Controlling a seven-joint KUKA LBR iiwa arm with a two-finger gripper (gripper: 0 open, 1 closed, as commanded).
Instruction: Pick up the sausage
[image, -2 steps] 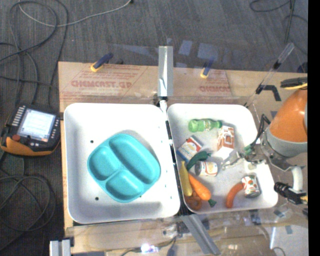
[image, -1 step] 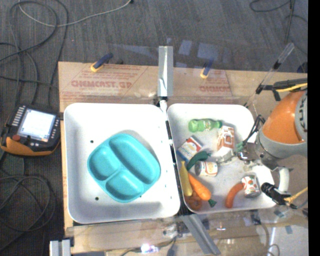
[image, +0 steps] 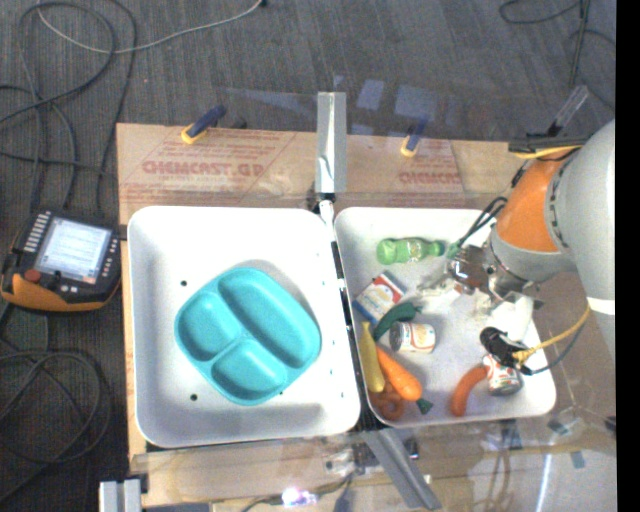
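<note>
Sausage lies just beside and slightly left of gripper, long axis steeply tilted; gripper state can't be told.

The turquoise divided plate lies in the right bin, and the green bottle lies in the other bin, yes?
Not quite. The camera view shows the turquoise divided plate in the left bin, not the right one. The green bottle lies in the other bin, the right bin.
</note>
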